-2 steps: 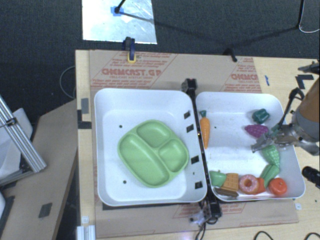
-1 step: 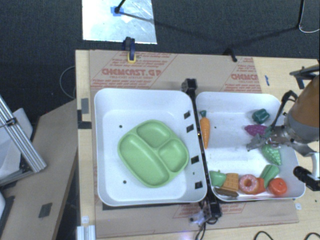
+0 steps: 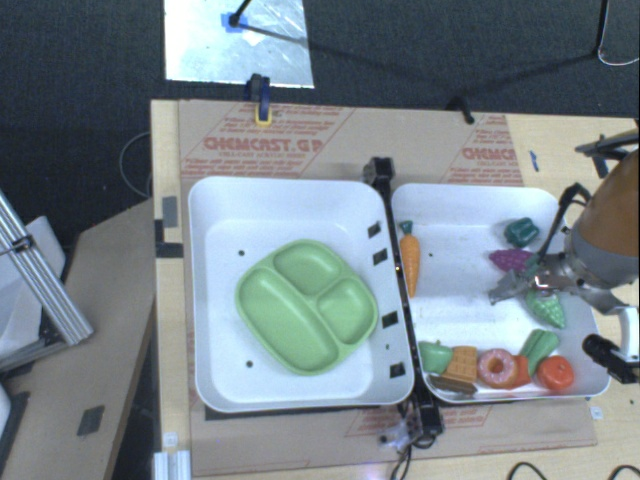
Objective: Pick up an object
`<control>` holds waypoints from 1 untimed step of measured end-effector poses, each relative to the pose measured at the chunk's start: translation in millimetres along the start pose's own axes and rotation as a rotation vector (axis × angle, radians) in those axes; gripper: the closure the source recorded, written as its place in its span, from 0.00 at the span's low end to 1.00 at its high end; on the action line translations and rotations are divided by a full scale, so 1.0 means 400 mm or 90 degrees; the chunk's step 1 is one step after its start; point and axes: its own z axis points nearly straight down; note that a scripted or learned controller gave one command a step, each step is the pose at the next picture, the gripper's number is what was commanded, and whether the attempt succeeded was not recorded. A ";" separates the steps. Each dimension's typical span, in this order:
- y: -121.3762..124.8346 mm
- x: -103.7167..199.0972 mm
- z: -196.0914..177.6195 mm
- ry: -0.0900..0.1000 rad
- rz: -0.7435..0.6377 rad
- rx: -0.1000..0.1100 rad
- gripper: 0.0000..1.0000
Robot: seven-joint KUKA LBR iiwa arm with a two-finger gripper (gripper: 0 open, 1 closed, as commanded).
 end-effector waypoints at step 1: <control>-0.002 -0.003 -0.021 -0.001 0.000 0.001 1.00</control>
